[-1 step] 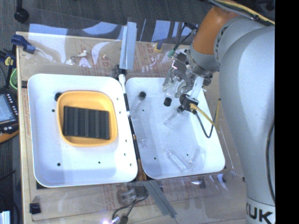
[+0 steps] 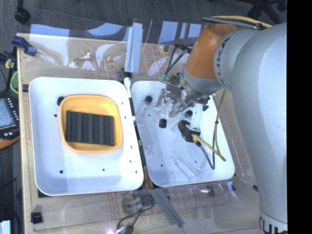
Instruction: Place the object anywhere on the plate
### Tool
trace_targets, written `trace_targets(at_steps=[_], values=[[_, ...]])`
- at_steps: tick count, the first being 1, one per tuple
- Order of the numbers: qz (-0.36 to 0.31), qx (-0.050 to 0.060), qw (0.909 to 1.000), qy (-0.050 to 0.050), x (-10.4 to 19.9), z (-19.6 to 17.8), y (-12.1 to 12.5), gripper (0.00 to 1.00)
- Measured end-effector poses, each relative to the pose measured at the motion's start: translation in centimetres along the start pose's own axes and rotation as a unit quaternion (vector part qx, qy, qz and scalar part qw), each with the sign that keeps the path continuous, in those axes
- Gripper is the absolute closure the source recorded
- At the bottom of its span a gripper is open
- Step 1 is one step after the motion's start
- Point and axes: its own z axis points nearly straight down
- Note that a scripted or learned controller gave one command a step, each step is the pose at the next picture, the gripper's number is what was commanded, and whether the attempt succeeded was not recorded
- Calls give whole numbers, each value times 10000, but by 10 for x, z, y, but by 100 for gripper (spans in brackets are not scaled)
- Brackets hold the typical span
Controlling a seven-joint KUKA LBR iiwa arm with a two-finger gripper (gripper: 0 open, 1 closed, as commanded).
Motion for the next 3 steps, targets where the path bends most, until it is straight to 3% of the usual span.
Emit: trace_targets(at_steps=[1, 2, 3], values=[[-457, 5, 9990, -3, 41, -17, -28, 100], [-1322, -1, 9912, -7, 115, -1, -54, 100], [-1318, -5, 9913, -7, 115, -1, -53, 0]])
